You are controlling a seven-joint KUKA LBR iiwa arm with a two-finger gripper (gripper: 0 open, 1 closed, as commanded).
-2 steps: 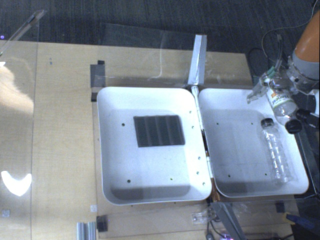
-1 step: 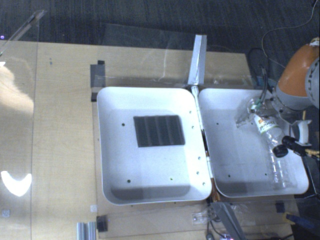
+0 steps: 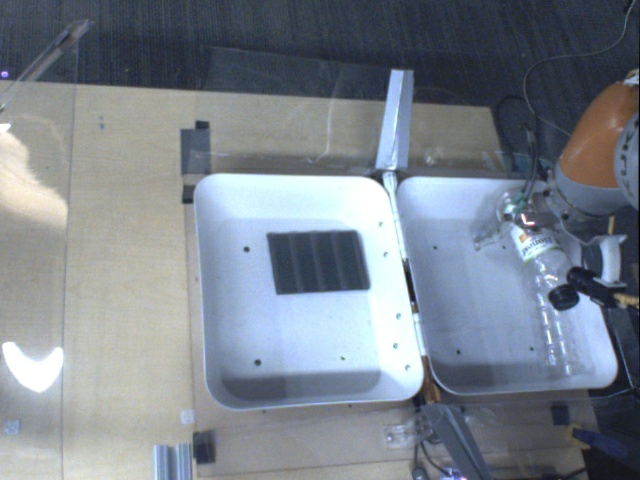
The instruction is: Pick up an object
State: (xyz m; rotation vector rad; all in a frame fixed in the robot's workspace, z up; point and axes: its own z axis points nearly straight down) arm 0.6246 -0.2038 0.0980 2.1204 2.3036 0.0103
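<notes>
Two white bins sit side by side on the counter (image 3: 120, 298): the left bin (image 3: 215, 268) holds a dark ridged mat (image 3: 318, 262), the right bin (image 3: 450, 358) a clear plastic bottle (image 3: 545, 288) lying along its right side. The arm (image 3: 600, 148) hangs over that bin's upper right corner, and the gripper (image 3: 535, 218) appears to sit at the bottle's labelled upper end; how it is set cannot be told. The likely risk is that the smooth, round bottle rolls or slips away against the bin wall, leaving a closing grip with nothing in it.
</notes>
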